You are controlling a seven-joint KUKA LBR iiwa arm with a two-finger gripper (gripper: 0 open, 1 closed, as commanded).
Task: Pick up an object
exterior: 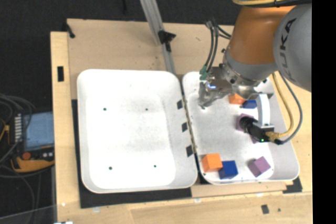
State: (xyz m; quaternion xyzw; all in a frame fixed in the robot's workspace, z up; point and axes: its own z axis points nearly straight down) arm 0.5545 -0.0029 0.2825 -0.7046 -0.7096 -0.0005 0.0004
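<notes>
My gripper hangs over the upper left part of the right bin, close to the wall it shares with the left bin. I see nothing held in it. An orange block, a blue block and a purple block lie along the right bin's near edge. Partly hidden under the wrist are a small orange piece, a blue piece and a purple piece.
The left bin lies beside the right one on the bench. A slanted metal pole rises behind the bins. Cables and a black plug dangle from the wrist over the right bin. A handheld controller lies left of the bench.
</notes>
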